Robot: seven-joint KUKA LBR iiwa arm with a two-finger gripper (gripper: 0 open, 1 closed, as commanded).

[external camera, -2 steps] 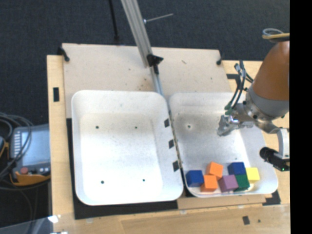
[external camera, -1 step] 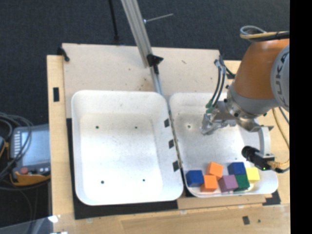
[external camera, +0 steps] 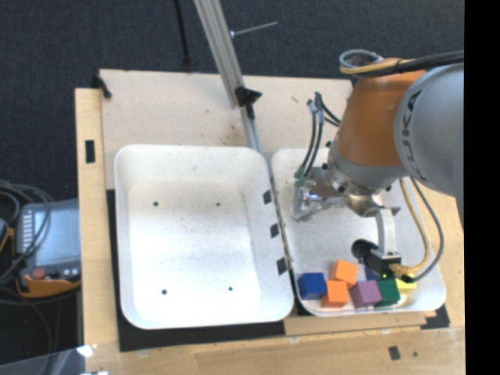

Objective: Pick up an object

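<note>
The gripper (external camera: 309, 201) is hanging low over the right bin (external camera: 332, 241), close to its left wall and about midway along it. We are not able to tell whether it is open or closed, because its metal parts are blurring together from this angle. It is sitting well apart from the things we are watching, a huddle of small coloured blocks lying along the near edge of the same bin. A blue block (external camera: 312, 285) is sitting at the left end of the row, by the bin's near left corner. An orange block (external camera: 337, 292) is touching it, with a second orange block (external camera: 344, 271) just behind. A purple block (external camera: 365, 294), a green block (external camera: 388, 291) and a yellow block (external camera: 407, 286) are carrying the row on to the right. The arm (external camera: 375, 123) is reaching in from the right, its orange band bulking over the bin's far half and its wrist pointing down and leftward. The left bin (external camera: 195, 233) is lying alongside.
</note>
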